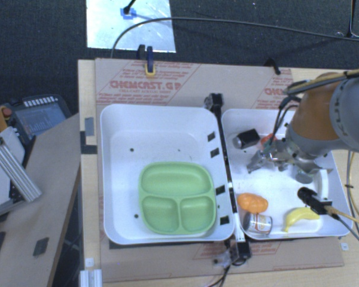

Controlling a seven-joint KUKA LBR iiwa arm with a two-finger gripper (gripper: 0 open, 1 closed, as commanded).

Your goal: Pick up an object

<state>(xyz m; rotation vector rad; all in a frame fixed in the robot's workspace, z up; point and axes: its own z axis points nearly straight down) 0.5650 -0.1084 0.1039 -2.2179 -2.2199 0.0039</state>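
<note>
Dark carpet round a cardboard-topped bench, two white bins side by side. Left bin: green divided plate. Right bin: orange lump, silver can, yellow banana along the near wall. Gripper low over the right bin's middle; opening impossible to judge, nothing seen in it.

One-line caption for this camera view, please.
KUKA arm's end effector hovers in right bin near orange, banana; green tray in left bin.
</note>
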